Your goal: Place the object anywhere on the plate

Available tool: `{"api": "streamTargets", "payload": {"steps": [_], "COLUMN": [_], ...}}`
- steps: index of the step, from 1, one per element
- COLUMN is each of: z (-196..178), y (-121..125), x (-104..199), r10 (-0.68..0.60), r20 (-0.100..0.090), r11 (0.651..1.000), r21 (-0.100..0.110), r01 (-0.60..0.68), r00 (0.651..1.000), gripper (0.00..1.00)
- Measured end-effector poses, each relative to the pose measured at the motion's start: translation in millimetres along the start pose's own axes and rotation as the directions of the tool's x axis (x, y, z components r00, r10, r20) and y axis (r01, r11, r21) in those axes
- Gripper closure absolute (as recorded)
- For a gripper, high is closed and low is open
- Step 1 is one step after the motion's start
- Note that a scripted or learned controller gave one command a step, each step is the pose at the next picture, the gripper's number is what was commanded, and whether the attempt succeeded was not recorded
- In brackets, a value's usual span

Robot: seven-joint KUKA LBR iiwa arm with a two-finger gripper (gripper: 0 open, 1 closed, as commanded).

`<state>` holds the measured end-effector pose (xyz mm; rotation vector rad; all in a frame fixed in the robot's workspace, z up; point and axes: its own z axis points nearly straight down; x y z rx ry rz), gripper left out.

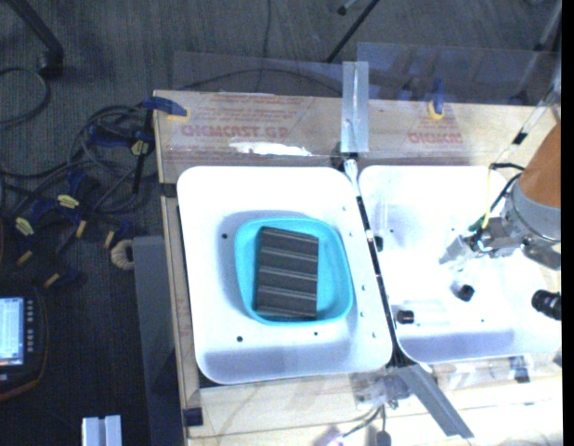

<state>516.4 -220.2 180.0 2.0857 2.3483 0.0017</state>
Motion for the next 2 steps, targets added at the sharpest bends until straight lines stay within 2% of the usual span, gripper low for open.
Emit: {"api": "streamTargets", "payload": {"steps": [1,2], "z": [0,-137], "y": [0,-15], "x": [0,-2], "r10": [0.0,0.009], "r20": [0.0,0.004], "r11": [1.0,1.0], "r21": [0.0,-0.001], "r01": [0.0,-0.009], "r00": [1.0,1.0], "gripper": [0.0,0.0]}}
